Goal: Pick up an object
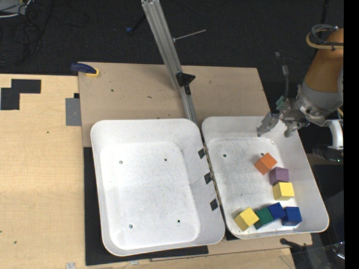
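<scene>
My two-finger gripper (278, 125) hung with its fingers spread and nothing between them, above the far rim of the right-hand shallow white bin (235, 136). I judged the small orange cube (265, 163) the best target: it lay nearest me, tilted on the bin floor, just beside the purple cube (279, 175). I needed to descend straight over it, fingers turned to its flat faces, clear of that neighbour.

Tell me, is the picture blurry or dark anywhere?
In the camera view, the top behind the bench is dark; the white bins are evenly lit with no strong glare; the blocks look sharp, like the orange block; the gripper looks a little soft.
</scene>
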